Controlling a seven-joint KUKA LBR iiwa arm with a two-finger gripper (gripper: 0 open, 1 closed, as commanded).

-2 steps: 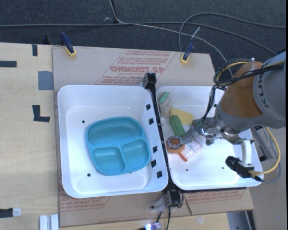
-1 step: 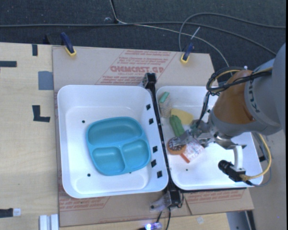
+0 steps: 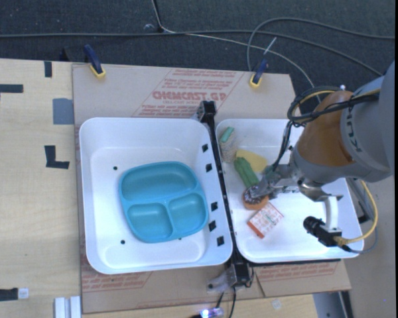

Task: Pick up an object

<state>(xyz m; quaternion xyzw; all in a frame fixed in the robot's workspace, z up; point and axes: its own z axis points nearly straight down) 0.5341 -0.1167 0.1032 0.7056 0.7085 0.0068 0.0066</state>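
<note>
Arm reaches in from right, bent low over right bin. Gripper tip on brown disc; jaws' state unclear. Green tube, yellow piece, orange packet crowd close. Blue tray in left bin.

We look down from one fixed camera above the bench, tilted at a slant, so the far edge and dark floor sit at the top. Both bins fit whole: left bin, right bin. The arm enters from our right, probably nearer the lens, hiding part of the right bin.
</note>
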